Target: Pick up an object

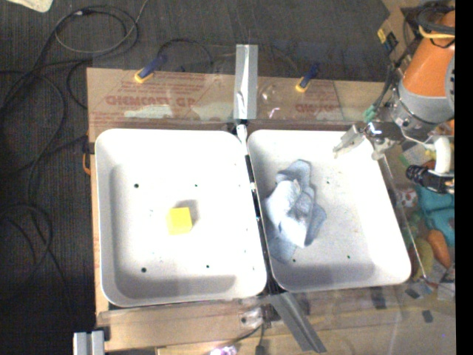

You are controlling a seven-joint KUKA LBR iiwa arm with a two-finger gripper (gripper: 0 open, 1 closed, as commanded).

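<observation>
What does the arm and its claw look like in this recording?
The arm is grey with a broad orange band above the wrist, rounded in shape. Below the band sits a grey metallic wrist section, and from it extends the claw, with two thin, pale fingers. Dark cables run along the upper arm.

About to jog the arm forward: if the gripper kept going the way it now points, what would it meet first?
The gripper points left and downward over the right white bin. Going on, it would probably meet that bin's bare floor first, short of the crumpled pale blue cloth; depth is unclear from one view.
</observation>
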